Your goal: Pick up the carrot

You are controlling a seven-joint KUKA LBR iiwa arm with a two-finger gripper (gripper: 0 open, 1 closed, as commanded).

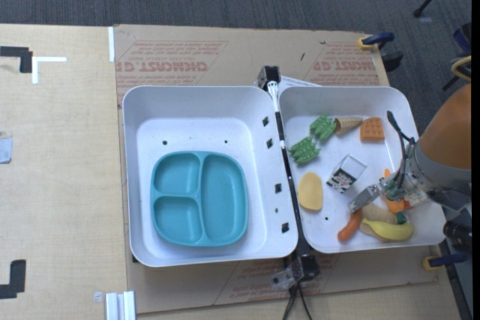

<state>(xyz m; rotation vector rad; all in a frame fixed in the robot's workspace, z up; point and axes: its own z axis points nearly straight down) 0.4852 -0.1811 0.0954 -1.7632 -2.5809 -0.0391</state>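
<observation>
The gripper (382,192) sits low in the right bin (401,105), near its front right corner, amid a clutter of metal and wires; whether it is spread or closed cannot be told from this view. Just beside it, toward the bin's front, lies the carrot (349,226), an orange piece angled on the bin floor and free of the gripper. A yellow banana (388,230) lies just right of the carrot. Further out are a small black-and-white box (345,174), a pale yellow oval piece (310,191), two green vegetable pieces (314,139), an orange waffle-like block (372,130) and a tan cone (347,124). The left bin (135,161) holds a teal divided plate (200,198).
</observation>
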